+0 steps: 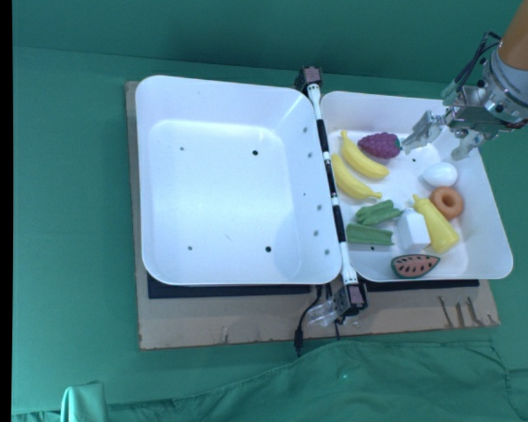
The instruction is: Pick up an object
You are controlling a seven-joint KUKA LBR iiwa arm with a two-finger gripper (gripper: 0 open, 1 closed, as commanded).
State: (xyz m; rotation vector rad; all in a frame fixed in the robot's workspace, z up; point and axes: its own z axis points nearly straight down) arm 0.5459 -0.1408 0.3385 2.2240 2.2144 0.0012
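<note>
The right bin [493,236] holds several toy foods: two yellow bananas [361,158], a purple grape bunch [380,144], a white egg [439,175], an orange donut [447,202], green pods [376,213], a white block [413,229], a yellow corn-like piece [437,224] and a watermelon slice [414,265]. My gripper [442,141] hovers over the bin's far right part, just above the egg and to the right of the grapes. Its fingers [420,134] stand spread open with nothing between them.
The left bin [158,104] sits beside the right one, with a black-and-white divider bar [327,178] between them. Both rest on a cardboard sheet [246,328] over green cloth. The arm reaches in from the upper right.
</note>
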